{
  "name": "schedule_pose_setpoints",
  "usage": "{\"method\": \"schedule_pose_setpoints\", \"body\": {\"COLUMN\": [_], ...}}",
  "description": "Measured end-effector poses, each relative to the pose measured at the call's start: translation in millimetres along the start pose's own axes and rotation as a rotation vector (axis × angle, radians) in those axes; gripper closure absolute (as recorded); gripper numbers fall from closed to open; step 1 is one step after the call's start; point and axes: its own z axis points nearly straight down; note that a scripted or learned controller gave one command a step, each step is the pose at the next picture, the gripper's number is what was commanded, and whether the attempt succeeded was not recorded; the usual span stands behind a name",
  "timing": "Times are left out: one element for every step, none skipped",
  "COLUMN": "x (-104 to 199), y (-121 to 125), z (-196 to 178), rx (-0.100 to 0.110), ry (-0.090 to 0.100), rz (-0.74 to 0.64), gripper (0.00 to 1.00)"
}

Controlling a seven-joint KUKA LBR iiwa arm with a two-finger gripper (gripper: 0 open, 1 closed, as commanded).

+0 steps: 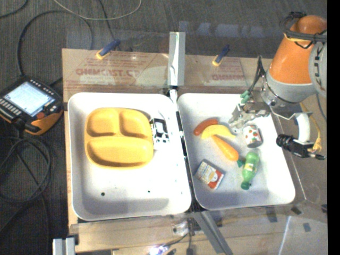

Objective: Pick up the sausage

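In the right bin [276, 193], toward its far left part, lies the sausage [204, 126]: a short, reddish-orange, slightly curved piece with rounded ends, slanting up to the right. Its right end touches a yellow banana [220, 130], and just below that lies an orange carrot [227, 149]. The gripper [240, 119] hangs over the bin's far right part, just right of the banana's tip and apart from the sausage. It is a tangle of pale metal and green bits against the white floor, and whether it is spread or pressed together cannot be told; nothing is seen between its tips. A white die-like block with coloured spots [253, 136] sits just below it, partly overlapped. A green bottle [249, 169] and a small red-and-white carton [209, 174] lie nearer the front. The left bin [79, 195] holds a yellow divided tray [119, 137].
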Motion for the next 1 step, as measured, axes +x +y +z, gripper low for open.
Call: {"method": "schedule_pose_setpoints", "body": {"x": [0.1], "y": [0.6], "z": [-8.5], "rx": [0.001], "ry": [0.000], "rz": [0.000], "gripper": [1.00]}}
